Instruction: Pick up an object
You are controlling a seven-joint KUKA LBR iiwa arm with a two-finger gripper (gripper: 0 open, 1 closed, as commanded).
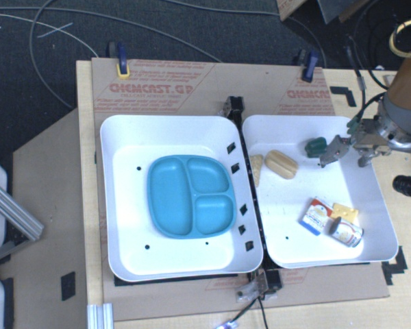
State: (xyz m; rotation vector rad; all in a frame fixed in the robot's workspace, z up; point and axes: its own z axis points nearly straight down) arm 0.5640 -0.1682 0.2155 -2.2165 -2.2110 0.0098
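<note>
Lying across the counter (89, 184), cardboard sheet (192, 81) printed "CHEMCAST GP" in red, clipped at the far edge. Sitting side by side on it, left bin (116, 252) carrying a blue divided plate (190, 196), right bin (288, 211) carrying the loose objects. Reaching in over the right bin's far corner, claw (348, 153) with fingers apart, gripping nothing. Resting just beside one fingertip, small green object (316, 145); nearby, tan bread roll (281, 163); near the front, red-and-white packet (316, 216), lettering unreadable, touching a small can (346, 233).
</note>
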